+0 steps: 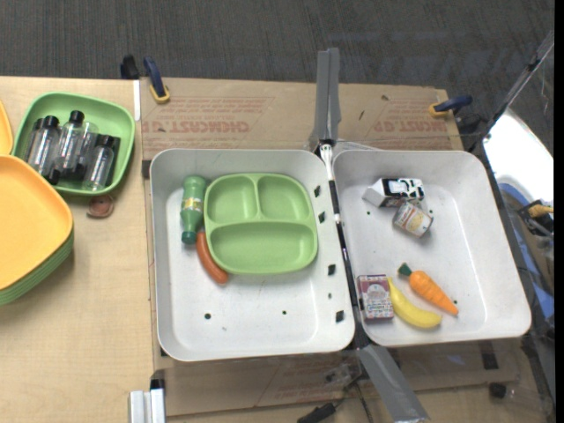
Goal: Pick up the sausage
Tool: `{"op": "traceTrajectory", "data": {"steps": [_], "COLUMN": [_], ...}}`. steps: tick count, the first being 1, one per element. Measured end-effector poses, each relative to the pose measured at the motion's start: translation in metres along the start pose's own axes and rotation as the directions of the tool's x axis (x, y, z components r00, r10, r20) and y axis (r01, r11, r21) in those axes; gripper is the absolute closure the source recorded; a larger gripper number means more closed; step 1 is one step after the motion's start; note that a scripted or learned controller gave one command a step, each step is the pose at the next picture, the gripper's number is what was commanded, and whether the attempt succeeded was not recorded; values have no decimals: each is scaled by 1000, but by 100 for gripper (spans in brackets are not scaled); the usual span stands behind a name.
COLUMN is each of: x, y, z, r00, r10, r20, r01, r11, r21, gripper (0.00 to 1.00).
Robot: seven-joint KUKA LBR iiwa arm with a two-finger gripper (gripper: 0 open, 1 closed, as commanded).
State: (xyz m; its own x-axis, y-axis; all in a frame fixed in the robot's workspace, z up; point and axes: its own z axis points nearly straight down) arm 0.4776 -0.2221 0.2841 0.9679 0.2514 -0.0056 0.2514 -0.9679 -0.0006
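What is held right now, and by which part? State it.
Nothing is seen held. The sausage lies in the left bin beside the green plate, untouched.

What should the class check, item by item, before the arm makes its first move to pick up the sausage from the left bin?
1. Sausage located in the left bin: ok.
2. Sausage top uncovered: ok.
3. Free space around it: not ok; it lies against the green divided plate, with the green bottle at its upper end.
4. Lookalike ruled out: ok; the carrot is in the right bin, beside the banana.
5. Gripper ready and open: cannot tell.
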Motion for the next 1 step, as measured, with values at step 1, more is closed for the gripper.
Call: {"op": "traceTrajectory", "data": {"steps": [1], "x": [0], "y": [0], "z": [-70], "r00": [976], "r10": [-217], "r20": [0], "r01": [217], "r11": [976], "r21": [0], "gripper": [100]}}
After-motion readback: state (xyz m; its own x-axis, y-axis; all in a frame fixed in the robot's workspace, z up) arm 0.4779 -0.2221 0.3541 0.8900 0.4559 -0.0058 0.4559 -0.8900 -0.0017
